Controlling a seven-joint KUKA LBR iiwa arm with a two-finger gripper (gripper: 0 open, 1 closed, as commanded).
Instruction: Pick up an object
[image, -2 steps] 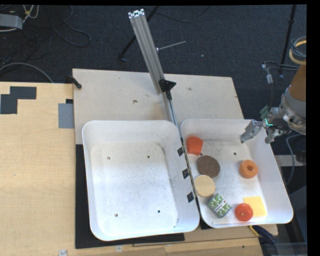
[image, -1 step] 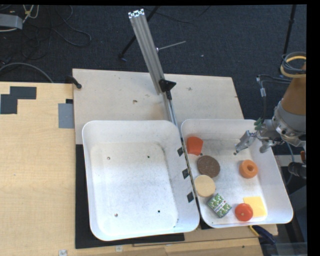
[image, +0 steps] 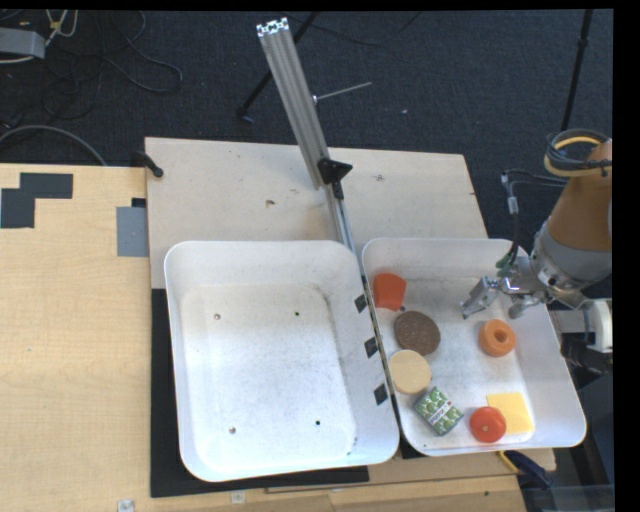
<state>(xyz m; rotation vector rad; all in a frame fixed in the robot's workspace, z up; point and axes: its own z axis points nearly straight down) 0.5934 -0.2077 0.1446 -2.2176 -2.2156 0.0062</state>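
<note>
Smooth white bin (image: 560, 400) — round orange ring (image: 497, 338)

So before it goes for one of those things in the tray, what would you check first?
1. Things within reach in the right bin: ok, seven lie there.
2. Nearest target: ok, the orange ring lies just below the gripper.
3. Room around the ring: ok, it sits apart from the brown disc and the yellow block.
4. Gripper holding nothing: ok, nothing shows between the jaws.
5. Jaws wide enough for the ring: cannot tell from this angle.
6. Crowded spots to avoid: not ok, the red ball touches the yellow block, and the tan disc sits against the brown disc.
</note>
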